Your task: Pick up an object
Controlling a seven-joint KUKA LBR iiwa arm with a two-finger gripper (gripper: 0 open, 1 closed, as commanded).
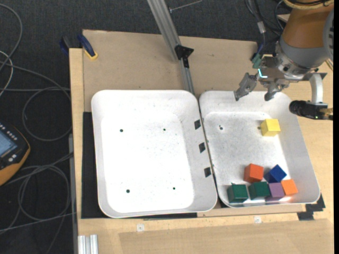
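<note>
Far left edge: a handheld device (9,150) with a lit screen, orange casing, on dark carpet with black cables (32,97); screen text too small to read. Top-left corner of the wooden bench (132,57): a blue and yellow clamp (87,46). Left bin (100,142), white, speckled, four dark dots on its floor. A grey metal pole (164,20) runs diagonally down to the gap between the bins, with a black bracket on it. Three small black clips sit along the seam between the bins. Right bin (302,147) holds the blocks: yellow block (270,127) alone near the far side, well apart from the cluster at the near right corner – green block (238,192), dark green block (259,189), orange-red block (254,172), blue block (276,173), purple block (276,190), orange block (289,187), all touching or just beside each other. Gripper (257,91) hovers over the far rim of the right bin, fingers spread apart, nothing between them, up-left of the yellow block. No readable labels anywhere.
</note>
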